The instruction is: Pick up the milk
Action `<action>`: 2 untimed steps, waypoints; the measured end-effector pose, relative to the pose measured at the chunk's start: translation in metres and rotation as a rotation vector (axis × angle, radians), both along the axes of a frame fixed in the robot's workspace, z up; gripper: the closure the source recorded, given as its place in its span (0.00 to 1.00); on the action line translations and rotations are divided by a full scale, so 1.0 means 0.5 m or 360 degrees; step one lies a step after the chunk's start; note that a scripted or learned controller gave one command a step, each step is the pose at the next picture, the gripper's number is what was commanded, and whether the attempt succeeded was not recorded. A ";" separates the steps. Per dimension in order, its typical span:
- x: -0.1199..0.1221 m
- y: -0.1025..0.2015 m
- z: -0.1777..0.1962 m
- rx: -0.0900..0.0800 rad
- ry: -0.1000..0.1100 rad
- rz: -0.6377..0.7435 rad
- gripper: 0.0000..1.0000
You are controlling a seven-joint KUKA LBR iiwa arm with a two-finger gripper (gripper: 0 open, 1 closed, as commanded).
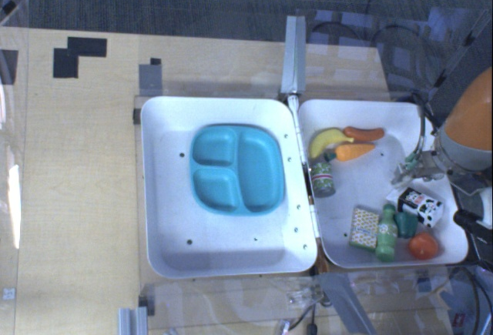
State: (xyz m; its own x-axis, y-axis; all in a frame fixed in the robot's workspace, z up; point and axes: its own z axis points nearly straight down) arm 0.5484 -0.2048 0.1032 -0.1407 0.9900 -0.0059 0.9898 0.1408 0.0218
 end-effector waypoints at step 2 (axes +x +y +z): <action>-0.017 0.016 0.223 -0.0011 0.0019 0.0618 1.00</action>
State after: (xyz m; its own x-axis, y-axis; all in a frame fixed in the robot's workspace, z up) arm 0.5397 -0.1969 0.2148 -0.5054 0.8628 -0.0088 0.8628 0.5055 0.0082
